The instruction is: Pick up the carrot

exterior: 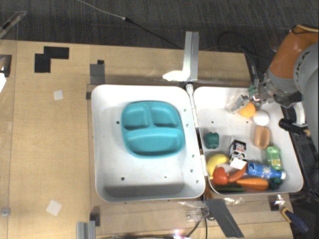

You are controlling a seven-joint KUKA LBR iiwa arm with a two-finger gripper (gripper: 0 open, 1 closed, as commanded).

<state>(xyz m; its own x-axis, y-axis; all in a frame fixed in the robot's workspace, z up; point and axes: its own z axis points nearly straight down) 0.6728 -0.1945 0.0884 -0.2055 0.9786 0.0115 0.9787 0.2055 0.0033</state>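
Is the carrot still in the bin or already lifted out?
In the bin. The orange carrot lies flat along the near wall of the right white bin, beside the blue bottle, far from the gripper.

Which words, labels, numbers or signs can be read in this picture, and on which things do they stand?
None can be read.
Small black and white box: a printed pattern, too blurred to read.
Blue bottle: label too small to read.
Green bottle: no legible print.
Black shapes on the bench: plain marks, no letters.
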